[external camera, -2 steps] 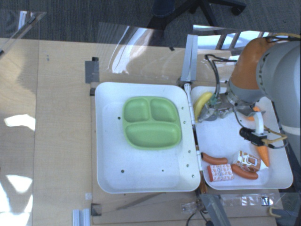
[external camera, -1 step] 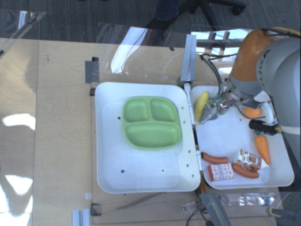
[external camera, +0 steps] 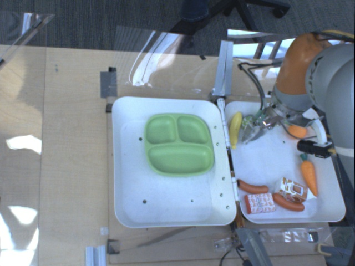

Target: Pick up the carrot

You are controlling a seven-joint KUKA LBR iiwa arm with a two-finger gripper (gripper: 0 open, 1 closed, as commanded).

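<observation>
— Where do we see the carrot [external camera: 309, 174] relative to the gripper [external camera: 250, 131]?

— It lies well off to the gripper's right and nearer the camera, flat on the floor of the right bin [external camera: 333, 212], close to that bin's right wall. Its green stem end points back toward the arm [external camera: 319, 71], its tip toward the front. Nothing touches it.

— And the gripper itself?

— We see it low in the back left part of the same bin, just beside a yellow banana [external camera: 235, 128] that lies along the bin's left wall. The fingers blur into glare and cabling, so we cannot tell whether they stand apart or together, and we see nothing clearly between them.

— How is the arm posed?

— It comes in from the right, the orange band above the wrist, the wrist slanting down and leftward to the gripper. A small orange piece [external camera: 297, 131] lies just to the gripper's right, under the wrist.

— What else sits near?

— In front of the gripper we find two sausages [external camera: 253, 187], a red-and-white packet [external camera: 259, 203] and a small carton [external camera: 293, 189]. To its left, in the left bin [external camera: 127, 204], lies a green divided plate [external camera: 179, 144].
</observation>
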